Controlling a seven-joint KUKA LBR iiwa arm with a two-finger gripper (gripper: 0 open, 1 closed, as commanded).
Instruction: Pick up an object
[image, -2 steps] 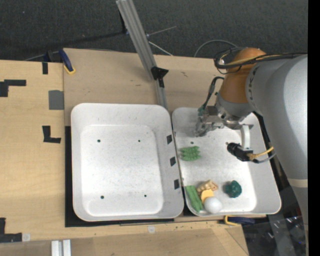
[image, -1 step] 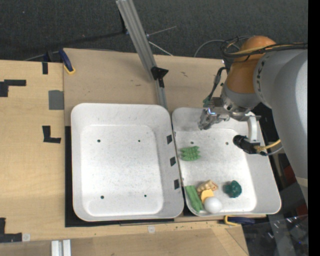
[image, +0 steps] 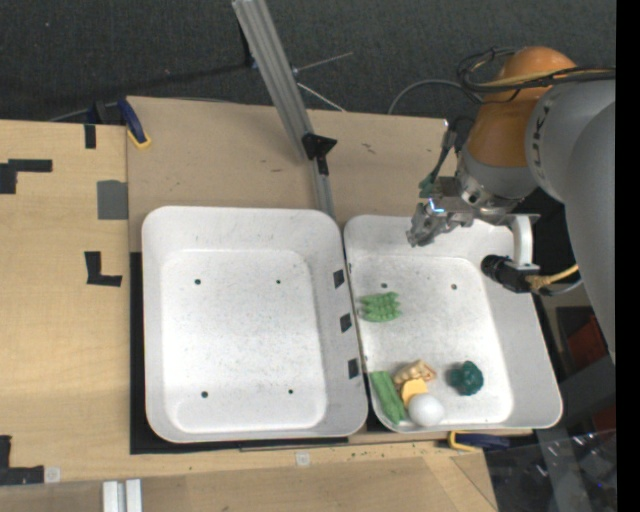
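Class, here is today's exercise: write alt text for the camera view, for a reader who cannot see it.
A grey robot arm reaches in from the right, its gripper above the far edge of the right bin. That bin holds a green toy, a dark green object, a white ball, a tan piece and a green strip. The left bin adjoins it.

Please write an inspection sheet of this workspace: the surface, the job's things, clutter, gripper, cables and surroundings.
Surface: wooden bench bearing left bin and right bin.
Job's things: in the right bin, green ridged toy near the middle; green stick, tan piece, white ball and dark green lump at the near edge.
Clutter: nothing seen.
Gripper: gripper over the right bin's far edge, holding nothing.
Cables: black cables atop the arm.
Surroundings: metal rail, dark floor.
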